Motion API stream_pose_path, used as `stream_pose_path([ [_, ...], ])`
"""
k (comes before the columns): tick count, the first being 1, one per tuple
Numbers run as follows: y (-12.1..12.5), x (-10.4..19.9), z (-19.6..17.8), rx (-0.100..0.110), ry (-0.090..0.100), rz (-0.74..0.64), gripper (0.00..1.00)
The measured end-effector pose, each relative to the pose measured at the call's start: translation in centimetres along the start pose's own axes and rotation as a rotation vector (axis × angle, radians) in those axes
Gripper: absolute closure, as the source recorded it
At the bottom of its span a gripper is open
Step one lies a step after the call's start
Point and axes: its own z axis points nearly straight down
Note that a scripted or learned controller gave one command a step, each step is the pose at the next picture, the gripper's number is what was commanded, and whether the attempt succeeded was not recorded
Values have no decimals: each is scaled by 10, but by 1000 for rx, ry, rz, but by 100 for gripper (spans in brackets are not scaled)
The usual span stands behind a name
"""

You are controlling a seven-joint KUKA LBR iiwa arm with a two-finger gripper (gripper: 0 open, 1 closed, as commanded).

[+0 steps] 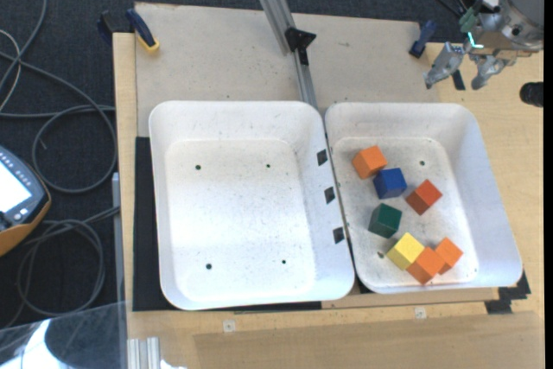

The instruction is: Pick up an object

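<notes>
The pincer [467, 69] hovers at the upper right of the frame, fingers spread apart and holding nothing, above the surface [225, 56] beyond the right bin [484, 151]. The cubes cluster in that bin; the red cube [423, 196] stands apart, so descending squarely over it looks safest.

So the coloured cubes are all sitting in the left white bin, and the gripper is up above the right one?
Not quite: the camera view shows the coloured cubes, such as the blue cube, in the right white bin. The gripper does hang above that bin's far edge.
</notes>
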Motion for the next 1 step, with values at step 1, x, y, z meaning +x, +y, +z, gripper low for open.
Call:
stream_pose_path([
  [1,1,0,-3,-4,-2,-1,0],
])
